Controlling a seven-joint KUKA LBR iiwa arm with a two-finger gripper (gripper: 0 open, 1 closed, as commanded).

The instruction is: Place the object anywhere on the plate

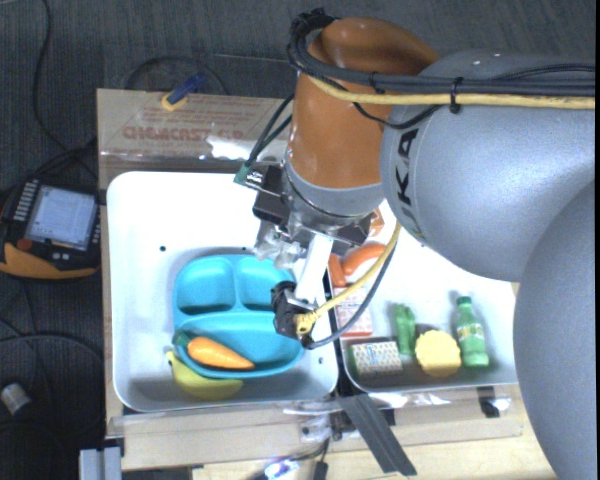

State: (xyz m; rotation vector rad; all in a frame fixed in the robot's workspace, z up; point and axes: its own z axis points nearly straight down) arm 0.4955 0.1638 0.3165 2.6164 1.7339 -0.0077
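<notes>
The orange plastic carrot [220, 354] is lying on the blue divided plastic plate's [212, 283] near edge, so placement is looking done, with the gripper [280, 251] hovering above, its jaws' state impossible to tell.

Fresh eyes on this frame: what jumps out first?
The grey arm with its orange band looms in from the upper right, wrist over the right side of the left bin. In that bin sits a blue divided plate, an orange carrot lying on its near rim. The right bin holds green bottles.
</notes>
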